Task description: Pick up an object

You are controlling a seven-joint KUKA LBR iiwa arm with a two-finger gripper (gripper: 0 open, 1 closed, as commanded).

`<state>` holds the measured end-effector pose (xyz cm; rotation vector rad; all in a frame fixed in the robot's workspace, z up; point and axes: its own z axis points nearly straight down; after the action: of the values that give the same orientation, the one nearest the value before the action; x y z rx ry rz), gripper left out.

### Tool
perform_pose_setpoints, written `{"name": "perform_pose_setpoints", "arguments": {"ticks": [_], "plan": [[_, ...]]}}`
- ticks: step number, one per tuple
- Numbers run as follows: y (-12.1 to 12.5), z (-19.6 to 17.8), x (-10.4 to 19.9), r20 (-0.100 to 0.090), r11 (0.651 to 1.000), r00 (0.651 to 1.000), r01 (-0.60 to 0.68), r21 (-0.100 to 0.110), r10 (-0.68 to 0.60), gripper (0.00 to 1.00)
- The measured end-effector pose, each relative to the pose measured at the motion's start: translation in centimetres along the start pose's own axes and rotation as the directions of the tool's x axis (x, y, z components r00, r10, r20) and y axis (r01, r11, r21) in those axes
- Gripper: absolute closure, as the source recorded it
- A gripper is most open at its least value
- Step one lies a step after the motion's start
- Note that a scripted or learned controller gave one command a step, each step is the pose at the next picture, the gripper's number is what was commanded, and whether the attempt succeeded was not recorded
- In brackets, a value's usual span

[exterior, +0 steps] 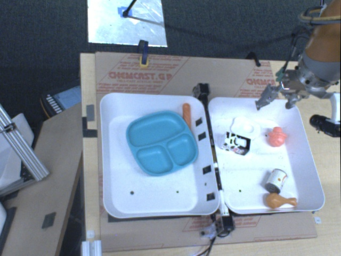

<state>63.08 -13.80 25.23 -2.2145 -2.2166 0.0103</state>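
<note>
Camera view, looking down at a slant, has the gripper point(277, 96) above the far rim of the right bin point(314, 180), its two fingers spread apart with nothing between them.

No object is picked yet. The candidates lie in the right bin: a pink toy point(276, 136) nearest the gripper, a black-and-white cow-patterned toy point(237, 142) with a white piece point(242, 126) touching its far side, a small can-like cylinder point(275, 180) towards the near edge, and a tan drumstick-shaped toy point(279, 200) just beside it at the near wall. In the left bin point(114, 196) a blue divided plate point(161, 150) lies flat, with an orange sausage-shaped piece point(186, 114) at its far right corner.

I judge the pink toy the best target: it sits apart from the others with bare floor around it. A clean pick calls for centring the spread fingers over it, descending straight until they straddle its sides, then closing before lifting. The drumstick hugs the wall, so a finger might strike the rim there; the cylinder could roll.

Red printing on the board point(160, 71) under the bins reads roughly "CHEMCAST GP"; a second red print near the right corner is too blurred to read.
</note>
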Motion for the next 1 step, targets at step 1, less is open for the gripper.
{"name": "perform_pose_setpoints", "arguments": {"ticks": [1], "plan": [[0.19,-0.76,0.02,0.002,1.0,1.0,0.002,-0.012,-0.002,0.0]]}}
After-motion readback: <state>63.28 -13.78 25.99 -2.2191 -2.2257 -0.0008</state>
